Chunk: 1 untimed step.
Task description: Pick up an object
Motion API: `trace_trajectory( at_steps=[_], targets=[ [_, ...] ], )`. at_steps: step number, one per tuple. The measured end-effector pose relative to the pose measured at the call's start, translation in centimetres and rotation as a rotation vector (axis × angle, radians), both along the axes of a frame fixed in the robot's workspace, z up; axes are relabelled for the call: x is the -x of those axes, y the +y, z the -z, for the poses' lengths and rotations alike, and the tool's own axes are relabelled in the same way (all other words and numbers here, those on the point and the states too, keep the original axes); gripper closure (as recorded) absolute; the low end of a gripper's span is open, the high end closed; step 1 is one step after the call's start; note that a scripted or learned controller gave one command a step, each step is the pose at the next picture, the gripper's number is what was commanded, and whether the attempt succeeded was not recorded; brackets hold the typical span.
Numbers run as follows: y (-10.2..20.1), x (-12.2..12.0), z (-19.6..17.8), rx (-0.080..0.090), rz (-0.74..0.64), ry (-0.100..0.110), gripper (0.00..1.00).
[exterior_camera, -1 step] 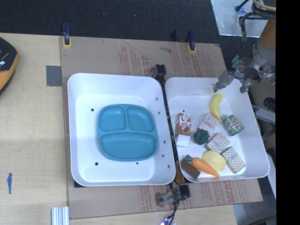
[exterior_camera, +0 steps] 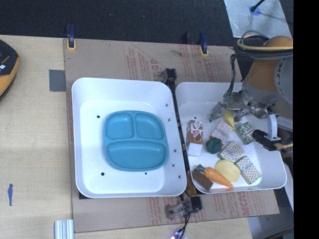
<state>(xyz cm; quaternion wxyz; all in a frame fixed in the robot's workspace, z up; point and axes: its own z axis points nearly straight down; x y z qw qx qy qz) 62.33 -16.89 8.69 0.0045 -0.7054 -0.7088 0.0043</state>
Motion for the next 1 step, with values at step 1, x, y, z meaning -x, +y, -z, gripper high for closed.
trace_trajectory(
  at_steps=[1],
  targets=[
    [-0.10,-0.24,-1.95,0.002,-0.002,-0.008,1.00]
  ],
)
